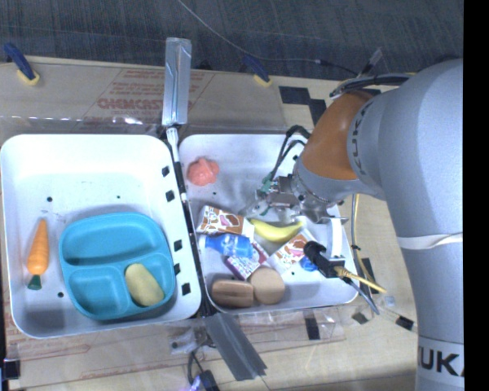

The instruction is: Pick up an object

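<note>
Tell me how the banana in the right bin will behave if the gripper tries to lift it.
The banana looks smooth and curved, so it may slip or pivot between fingers. It lies on crinkly snack packets, so a push probably slides it. It seems a light toy, likely stiff.

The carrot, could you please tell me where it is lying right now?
The carrot lies in the left bin, against its left wall, just left of the blue divided tray that holds a yellow potato-like piece.

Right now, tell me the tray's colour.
Light blue tray, clearest in the camera view.
</note>
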